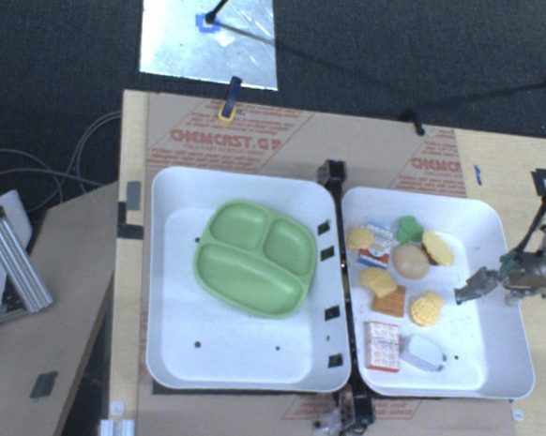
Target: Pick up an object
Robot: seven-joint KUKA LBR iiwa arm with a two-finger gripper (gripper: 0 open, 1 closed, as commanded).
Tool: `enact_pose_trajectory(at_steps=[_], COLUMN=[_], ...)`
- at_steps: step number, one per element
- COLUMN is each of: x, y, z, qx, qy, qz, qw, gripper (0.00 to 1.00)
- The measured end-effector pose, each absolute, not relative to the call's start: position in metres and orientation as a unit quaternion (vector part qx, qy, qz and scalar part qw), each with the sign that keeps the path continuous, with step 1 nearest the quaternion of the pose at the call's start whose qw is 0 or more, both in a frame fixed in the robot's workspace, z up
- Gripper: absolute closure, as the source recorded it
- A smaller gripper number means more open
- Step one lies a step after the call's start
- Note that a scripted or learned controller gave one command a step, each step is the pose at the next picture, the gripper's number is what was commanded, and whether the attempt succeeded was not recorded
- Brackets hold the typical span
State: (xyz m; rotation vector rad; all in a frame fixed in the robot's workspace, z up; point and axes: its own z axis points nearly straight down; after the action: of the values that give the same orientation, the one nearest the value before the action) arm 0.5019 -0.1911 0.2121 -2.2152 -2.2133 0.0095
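1. The end effector [465, 291] hangs over the right edge of the right bin [509, 269]; whether it is open or closed, I cannot tell. White floor lies bare beneath it.
2. Toy food [396, 269] is heaped against the right bin's left wall, with a red-and-white packet [381, 346] near its front edge.
3. The left bin [169, 279] carries a green divided plate [255, 256], with free room along its front edge.
4. The desk [289, 138] sheet reads "CHEMCAST GP".
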Motion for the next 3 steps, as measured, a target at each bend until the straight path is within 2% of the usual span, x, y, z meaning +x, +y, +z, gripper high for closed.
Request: enact_pose_trajectory(at_steps=[1, 3], x=[0.505, 0.511], y=[-0.191, -0.183], z=[0.219, 0.131], qx=[-0.706, -0.707], qy=[-0.708, -0.708], qz=[-0.0002, 0.0003], qw=[-0.001, 0.001], gripper=[0.00, 0.00])
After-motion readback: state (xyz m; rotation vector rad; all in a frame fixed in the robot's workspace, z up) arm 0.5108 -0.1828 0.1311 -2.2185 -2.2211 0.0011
